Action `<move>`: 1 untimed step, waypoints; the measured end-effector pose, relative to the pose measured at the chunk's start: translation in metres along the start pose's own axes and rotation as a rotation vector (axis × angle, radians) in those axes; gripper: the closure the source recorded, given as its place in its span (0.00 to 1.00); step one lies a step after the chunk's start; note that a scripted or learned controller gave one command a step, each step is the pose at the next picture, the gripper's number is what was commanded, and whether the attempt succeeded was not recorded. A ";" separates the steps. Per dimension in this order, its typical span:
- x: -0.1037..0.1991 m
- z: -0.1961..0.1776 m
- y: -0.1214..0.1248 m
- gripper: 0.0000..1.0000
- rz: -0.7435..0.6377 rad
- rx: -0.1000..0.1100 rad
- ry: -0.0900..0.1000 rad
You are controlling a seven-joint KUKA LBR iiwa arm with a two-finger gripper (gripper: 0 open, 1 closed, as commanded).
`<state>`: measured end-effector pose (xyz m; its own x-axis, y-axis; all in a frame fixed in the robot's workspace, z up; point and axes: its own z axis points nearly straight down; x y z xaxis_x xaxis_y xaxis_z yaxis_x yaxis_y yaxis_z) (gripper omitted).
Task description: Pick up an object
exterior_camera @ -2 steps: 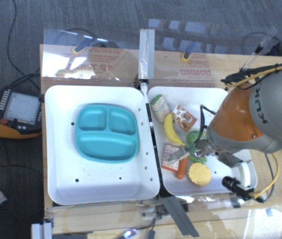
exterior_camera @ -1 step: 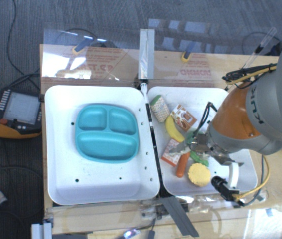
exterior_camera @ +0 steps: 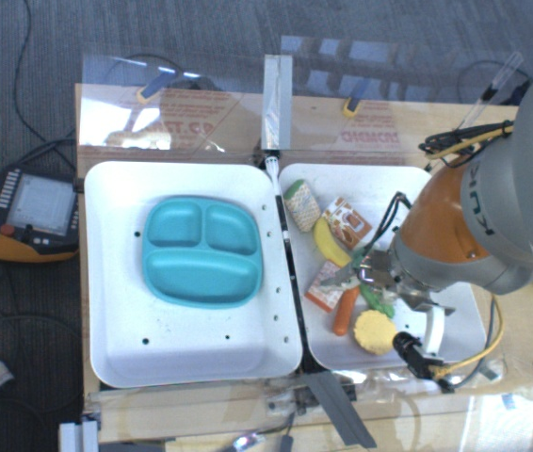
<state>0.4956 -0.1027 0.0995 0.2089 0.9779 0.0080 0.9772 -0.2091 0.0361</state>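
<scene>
The right bin (exterior_camera: 455, 332) holds several small items. A green and white packet (exterior_camera: 299, 201) lies at its back left, with a brown snack box (exterior_camera: 347, 220) and a yellow banana (exterior_camera: 328, 241) beside it. Nearer the front are a red and white carton (exterior_camera: 326, 287), an orange carrot (exterior_camera: 344, 311), a round yellow piece (exterior_camera: 373, 332) and a green piece (exterior_camera: 376, 300). My gripper (exterior_camera: 376, 277) is low in this bin, right over the green piece and next to the carton and carrot. The wrist hides what lies beneath it.
The left bin (exterior_camera: 116, 347) holds a teal divided plate (exterior_camera: 201, 250). The ridge between the bins (exterior_camera: 288, 262) runs just left of the items. The arm's orange band (exterior_camera: 445, 224) and grey body cover the right bin's right side. Cables lie on the floor at left.
</scene>
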 end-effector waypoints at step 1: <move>0.001 0.000 0.000 0.00 0.026 0.000 0.000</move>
<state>0.4957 -0.1019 0.0994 0.2340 0.9722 0.0089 0.9715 -0.2341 0.0363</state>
